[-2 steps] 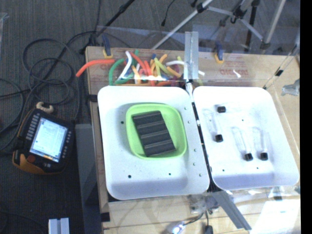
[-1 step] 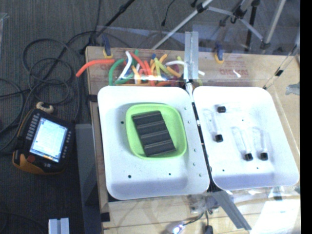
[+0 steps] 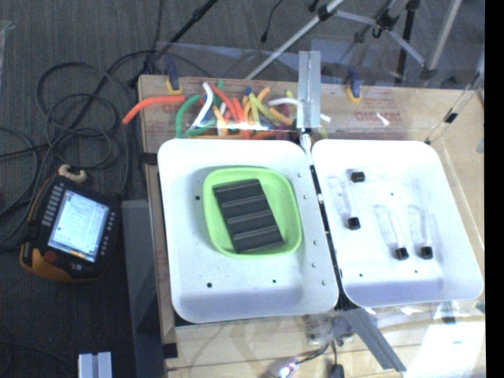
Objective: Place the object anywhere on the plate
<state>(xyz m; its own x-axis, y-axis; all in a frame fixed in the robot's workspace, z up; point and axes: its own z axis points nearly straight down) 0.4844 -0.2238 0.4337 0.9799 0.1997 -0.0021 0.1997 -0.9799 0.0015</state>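
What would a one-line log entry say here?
dark ridged rectangular block | lying on green square plate | left white bin | task looks done

dark ridged block on green plate

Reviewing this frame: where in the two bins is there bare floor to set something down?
Left bin: bare floor in front of the green plate, which the dark ridged block nearly covers. Right bin: its near strip; the clear tubes crowd the middle.

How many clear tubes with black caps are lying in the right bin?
4. One tube at upper left, cap at the far end; one just below it; two side by side lower right, and. Clear plastic could hide more.
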